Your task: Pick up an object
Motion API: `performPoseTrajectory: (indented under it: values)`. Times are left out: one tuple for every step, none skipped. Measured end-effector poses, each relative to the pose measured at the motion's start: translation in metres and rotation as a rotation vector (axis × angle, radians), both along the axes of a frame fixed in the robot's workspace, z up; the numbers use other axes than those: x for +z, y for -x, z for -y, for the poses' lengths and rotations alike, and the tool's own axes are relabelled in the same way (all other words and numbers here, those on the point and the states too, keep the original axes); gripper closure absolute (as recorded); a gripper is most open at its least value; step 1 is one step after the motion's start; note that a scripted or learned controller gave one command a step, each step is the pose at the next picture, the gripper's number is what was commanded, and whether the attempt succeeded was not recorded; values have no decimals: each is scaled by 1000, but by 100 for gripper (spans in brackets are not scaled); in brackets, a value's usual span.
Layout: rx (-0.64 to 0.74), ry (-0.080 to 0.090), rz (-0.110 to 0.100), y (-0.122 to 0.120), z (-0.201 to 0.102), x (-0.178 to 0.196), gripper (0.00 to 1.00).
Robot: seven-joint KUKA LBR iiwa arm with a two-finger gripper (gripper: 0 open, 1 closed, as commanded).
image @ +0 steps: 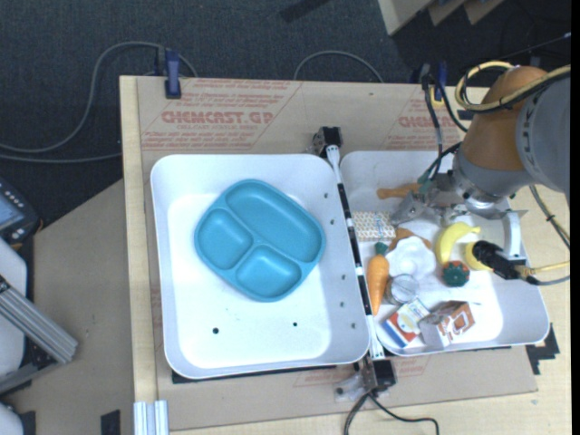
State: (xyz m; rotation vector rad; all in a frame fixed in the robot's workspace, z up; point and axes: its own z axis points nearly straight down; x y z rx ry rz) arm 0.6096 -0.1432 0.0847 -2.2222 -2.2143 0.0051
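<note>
Hand (pixel 444 208) sits low in the right bin (pixel 530 320), at its upper middle; from my remote station I cannot tell whether it is spread, closed, or holding anything. Candidate objects lie close by in that bin: a banana (pixel 453 239) just beside it, a carrot (pixel 378 282) by the left wall, small cartons (pixel 426 323) near the front. Left bin (pixel 172 243) carries a blue divided plate (pixel 259 239).

Dark carpet floor (pixel 227 16) around a brown paper-covered bench (pixel 272 116), trailing cables (pixel 100 71).
</note>
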Motion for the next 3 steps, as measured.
performPoseTrajectory:
  values:
    - [-1,-1,1,63,13,0,0]
    - [10,0,-6,-32,71,0,0]
    - [4,-11,0,73,77,1,0]
